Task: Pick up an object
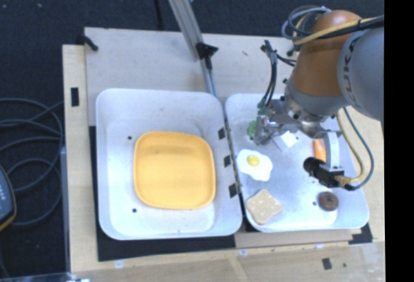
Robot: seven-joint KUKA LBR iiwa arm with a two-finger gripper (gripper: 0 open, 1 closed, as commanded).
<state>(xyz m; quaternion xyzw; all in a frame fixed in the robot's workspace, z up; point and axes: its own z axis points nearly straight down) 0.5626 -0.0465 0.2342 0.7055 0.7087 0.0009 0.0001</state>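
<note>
While tool grip state is unreadable, fried egg below looks light, floppy, slick; pinch its edge.

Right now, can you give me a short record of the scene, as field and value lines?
left bin: holds a yellow plate
right bin: holds a fried egg, toast, a brown disc and an orange piece
gripper: low in the right bin, just above the egg
grasp: cannot tell
</note>
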